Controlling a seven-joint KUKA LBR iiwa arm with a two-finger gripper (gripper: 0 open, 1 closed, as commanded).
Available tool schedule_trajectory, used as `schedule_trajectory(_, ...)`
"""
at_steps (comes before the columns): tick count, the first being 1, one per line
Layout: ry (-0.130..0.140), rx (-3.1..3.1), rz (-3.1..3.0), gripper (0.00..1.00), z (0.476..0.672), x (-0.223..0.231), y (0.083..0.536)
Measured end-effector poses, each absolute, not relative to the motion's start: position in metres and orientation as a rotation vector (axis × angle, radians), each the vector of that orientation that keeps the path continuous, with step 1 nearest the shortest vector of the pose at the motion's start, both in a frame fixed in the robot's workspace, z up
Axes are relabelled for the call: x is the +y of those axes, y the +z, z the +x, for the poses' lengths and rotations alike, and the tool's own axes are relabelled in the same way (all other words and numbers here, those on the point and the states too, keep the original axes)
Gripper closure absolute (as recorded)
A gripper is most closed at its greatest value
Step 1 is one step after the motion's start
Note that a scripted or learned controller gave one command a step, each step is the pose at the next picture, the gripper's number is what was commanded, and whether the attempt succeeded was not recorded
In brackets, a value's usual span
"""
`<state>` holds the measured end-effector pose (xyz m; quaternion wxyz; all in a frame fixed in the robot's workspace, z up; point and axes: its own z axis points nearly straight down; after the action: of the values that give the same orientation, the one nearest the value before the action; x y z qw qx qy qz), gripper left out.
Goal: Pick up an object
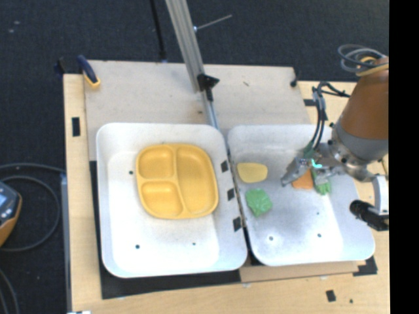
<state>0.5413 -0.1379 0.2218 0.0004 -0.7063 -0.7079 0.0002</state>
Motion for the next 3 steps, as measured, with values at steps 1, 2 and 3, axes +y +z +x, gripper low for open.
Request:
schedule_trajectory(1, -0.001, -2.224, -2.219, 0.0, 0.542, -0.138, 0.222)
schedule_trajectory(2, 0.004, -2.221, -2.22, 0.0, 0.54, -0.141, 0.16)
schedule_trajectory(3, 0.004, -2.22, -2.22, 0.0, 0.539, -0.142, 0.107)
